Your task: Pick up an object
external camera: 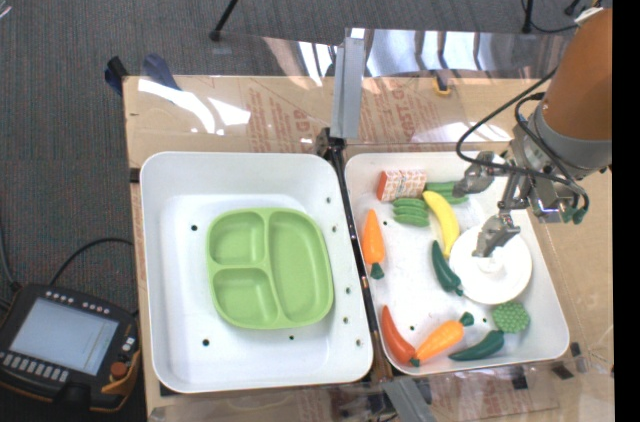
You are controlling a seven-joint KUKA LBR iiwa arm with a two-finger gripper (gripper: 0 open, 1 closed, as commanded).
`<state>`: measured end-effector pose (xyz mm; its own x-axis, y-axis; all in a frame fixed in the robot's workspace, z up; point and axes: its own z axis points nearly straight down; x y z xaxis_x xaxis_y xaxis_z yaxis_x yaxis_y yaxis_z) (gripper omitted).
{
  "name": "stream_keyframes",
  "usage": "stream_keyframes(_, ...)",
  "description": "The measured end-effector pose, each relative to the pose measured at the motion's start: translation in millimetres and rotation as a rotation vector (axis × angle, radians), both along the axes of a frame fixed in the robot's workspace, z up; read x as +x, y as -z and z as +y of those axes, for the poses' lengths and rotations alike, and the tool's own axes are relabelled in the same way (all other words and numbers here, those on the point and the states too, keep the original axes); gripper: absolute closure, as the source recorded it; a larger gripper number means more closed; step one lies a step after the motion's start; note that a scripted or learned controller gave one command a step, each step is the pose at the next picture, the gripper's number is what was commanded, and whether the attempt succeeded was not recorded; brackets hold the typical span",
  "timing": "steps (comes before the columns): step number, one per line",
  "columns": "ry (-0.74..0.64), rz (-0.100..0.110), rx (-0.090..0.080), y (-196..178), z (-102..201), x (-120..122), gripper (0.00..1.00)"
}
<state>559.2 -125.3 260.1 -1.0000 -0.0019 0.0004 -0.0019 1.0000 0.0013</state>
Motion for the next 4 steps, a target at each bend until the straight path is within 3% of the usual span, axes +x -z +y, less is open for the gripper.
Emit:
stream_keyframes(1,0.121,0.017,0.003,134.0,-10.3,19.5,0.0)
stream_keyframes(2,0.132,-0.004,0.002,171.7,15.9,51.4,0.0)
stream_keyframes(3,0.127,-0.006,0.0,160.7,17.0,52.5,1.0)
stream_keyframes(4,0.126,-0.006,0.001,161.2,17.5,52.3,0.0)
